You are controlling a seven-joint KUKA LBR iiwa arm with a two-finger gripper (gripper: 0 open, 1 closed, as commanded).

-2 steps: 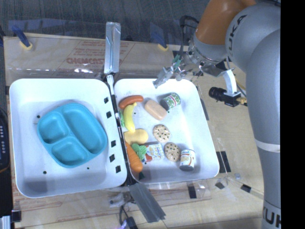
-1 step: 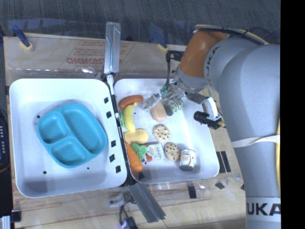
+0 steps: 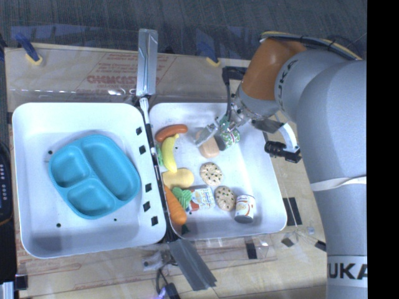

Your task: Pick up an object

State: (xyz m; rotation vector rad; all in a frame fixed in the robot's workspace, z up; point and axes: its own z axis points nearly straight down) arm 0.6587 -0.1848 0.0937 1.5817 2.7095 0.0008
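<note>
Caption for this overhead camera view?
Gripper low in the right bin among toy foods; blue tray in the left bin.

Right bin [image 3: 268, 185] holds toy food. Hot dog [image 3: 171, 131] at top left. Banana [image 3: 168, 153] below it, pear [image 3: 178, 178] next, carrot [image 3: 175, 207] along left wall. Two cookies [image 3: 211, 173] [image 3: 224, 198] in middle. Small can [image 3: 244, 208] near bottom right, tipped. Tan block [image 3: 210, 147] near top.
</note>
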